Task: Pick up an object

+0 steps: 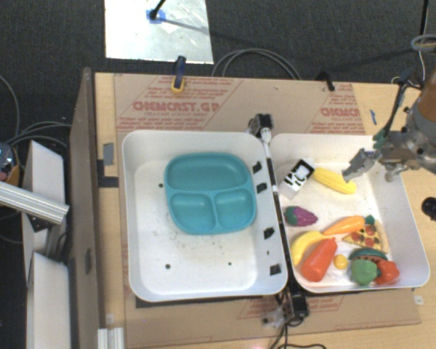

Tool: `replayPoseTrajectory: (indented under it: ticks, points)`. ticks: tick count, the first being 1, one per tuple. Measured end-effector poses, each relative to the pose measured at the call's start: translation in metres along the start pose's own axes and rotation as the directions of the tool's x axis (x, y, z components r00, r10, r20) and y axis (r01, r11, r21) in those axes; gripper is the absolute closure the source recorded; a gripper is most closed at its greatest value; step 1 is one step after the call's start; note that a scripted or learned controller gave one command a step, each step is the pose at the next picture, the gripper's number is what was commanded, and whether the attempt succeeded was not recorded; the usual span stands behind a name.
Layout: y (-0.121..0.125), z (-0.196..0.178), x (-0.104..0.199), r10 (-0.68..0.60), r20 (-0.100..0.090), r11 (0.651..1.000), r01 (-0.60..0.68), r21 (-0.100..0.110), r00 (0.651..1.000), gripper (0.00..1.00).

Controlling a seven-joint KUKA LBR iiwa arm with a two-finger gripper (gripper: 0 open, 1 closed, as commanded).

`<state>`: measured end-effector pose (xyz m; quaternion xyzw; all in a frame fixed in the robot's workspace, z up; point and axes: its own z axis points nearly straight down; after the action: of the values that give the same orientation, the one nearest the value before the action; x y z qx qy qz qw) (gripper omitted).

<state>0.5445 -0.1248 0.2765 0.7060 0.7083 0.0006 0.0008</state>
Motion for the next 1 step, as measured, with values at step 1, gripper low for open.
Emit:
replayPoseTrajectory:
  ticks: [1]
  points:
    - [0.0127,0.0991,-0.0514,0.006,0.001,1.000,-0.006,0.007,1.000,0.00]
